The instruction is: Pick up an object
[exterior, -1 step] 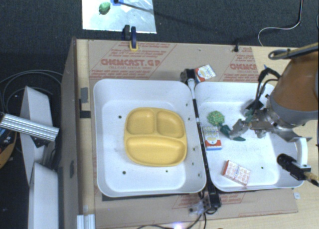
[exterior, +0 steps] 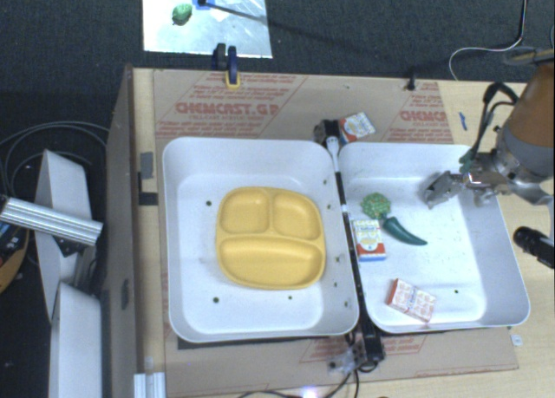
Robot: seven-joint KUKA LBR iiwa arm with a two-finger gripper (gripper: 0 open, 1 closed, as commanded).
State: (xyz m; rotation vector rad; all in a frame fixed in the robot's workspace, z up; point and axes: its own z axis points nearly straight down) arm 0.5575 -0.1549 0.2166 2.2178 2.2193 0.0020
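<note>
The broccoli floret and the green pepper are lying touching each other near the left wall of the right bin, with a small carton just beside them. So a descent there is risking a finger landing on two things at once and nudging them apart. The gripper is hovering near them, holding nothing; I cannot tell its closure.

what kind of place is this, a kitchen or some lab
Most likely a robot lab test bench, not a kitchen: two white bins clamped on a masked board, a gripper over toy items like the broccoli, and loose cables on dark carpet.
</note>
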